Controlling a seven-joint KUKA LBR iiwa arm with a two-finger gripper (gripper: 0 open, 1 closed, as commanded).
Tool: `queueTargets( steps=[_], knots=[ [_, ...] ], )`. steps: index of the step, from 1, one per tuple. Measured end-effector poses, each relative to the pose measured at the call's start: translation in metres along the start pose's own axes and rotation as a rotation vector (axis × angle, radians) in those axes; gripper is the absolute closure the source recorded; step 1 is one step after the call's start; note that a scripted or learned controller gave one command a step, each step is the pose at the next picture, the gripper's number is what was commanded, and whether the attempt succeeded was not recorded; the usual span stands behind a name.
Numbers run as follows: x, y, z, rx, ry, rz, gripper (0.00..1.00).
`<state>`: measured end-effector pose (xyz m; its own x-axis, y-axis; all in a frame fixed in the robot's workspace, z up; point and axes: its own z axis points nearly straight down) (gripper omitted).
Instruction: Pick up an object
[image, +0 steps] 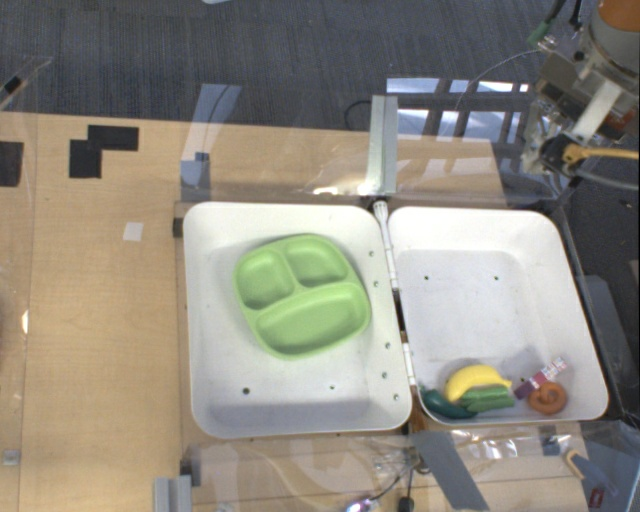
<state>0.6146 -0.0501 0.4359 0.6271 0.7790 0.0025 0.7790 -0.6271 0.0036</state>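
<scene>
In the right bin (480, 270), several small objects lie bunched at the near edge. A yellow banana (476, 379) rests on a dark green vegetable (468, 402). Just right of them are an orange-brown ring (547, 398) and a small purple and white piece (548, 373). A green divided plate (301, 294) lies in the middle of the left bin (215, 380). My gripper (588, 118) hangs high at the top right, beyond the far right corner of the right bin and well away from the objects.
A metal divider rail (392, 290) runs between the two bins. Cables and a metal frame (470, 105) stand behind the right bin. The wooden bench (90, 320) stretches out to the left.
</scene>
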Motion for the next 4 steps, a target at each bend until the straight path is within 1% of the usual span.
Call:
queueTargets(
  steps=[1, 2, 3, 4],
  knots=[
    [0.047, 0.025, 0.000, 0.000, 0.000, -0.088, 1.00],
    [0.079, 0.005, 0.177, 0.003, -0.001, -0.129, 1.00],
    [0.055, -0.003, 0.086, 0.000, 0.001, -0.316, 1.00],
    [0.042, 0.036, -0.001, -0.003, 0.001, -0.572, 1.00]
  ],
)
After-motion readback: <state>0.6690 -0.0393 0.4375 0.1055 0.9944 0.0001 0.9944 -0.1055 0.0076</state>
